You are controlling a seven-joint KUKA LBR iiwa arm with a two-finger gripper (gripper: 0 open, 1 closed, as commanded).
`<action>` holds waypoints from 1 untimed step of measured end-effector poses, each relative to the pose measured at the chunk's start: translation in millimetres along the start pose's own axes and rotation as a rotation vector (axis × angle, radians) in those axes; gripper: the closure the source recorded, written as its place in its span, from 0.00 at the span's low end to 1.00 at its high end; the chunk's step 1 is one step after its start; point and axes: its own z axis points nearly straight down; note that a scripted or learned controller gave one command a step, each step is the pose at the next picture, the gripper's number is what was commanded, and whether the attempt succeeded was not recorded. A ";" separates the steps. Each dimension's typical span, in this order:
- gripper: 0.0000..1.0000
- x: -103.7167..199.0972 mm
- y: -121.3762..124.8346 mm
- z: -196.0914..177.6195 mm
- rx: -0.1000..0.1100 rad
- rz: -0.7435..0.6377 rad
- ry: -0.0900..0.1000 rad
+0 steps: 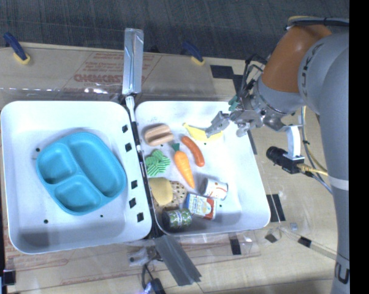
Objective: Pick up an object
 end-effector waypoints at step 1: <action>0.00 12.5 30.5 66.8 0.006 0.020 0.002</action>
